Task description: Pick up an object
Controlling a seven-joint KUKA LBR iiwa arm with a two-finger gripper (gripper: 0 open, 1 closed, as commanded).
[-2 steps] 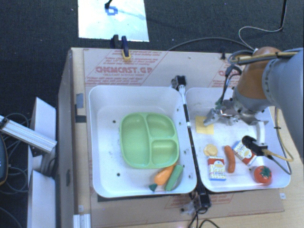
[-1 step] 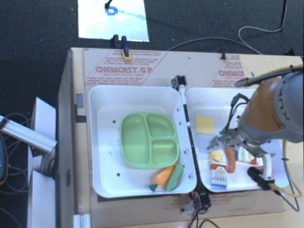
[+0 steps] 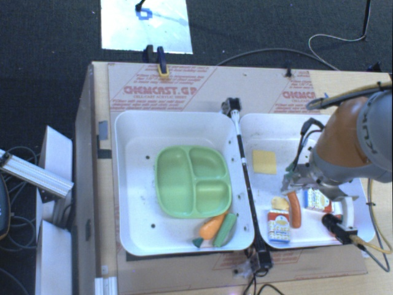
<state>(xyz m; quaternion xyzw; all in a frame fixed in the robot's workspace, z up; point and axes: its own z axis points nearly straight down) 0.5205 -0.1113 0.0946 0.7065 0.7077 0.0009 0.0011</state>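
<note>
My gripper point(image 3: 294, 181) hangs low over the right bin point(image 3: 264, 126), just above the top end of a red sausage point(image 3: 295, 210). A small yellow piece point(image 3: 280, 203) lies to the left of the sausage, with a red and white carton point(image 3: 278, 224) below it. Another small box point(image 3: 317, 199) lies partly under the wrist. A flat yellow cheese slice point(image 3: 264, 161) rests apart, up and to the left of the gripper. Nothing is visibly lifted off the bin floor.
The left bin point(image 3: 138, 134) holds a green divided plate point(image 3: 193, 181), an orange carrot point(image 3: 210, 227) and a green cucumber point(image 3: 226, 229) near its front edge. The arm's orange band point(image 3: 345, 139) covers the right bin's right side. Cables run along the bench's front right.
</note>
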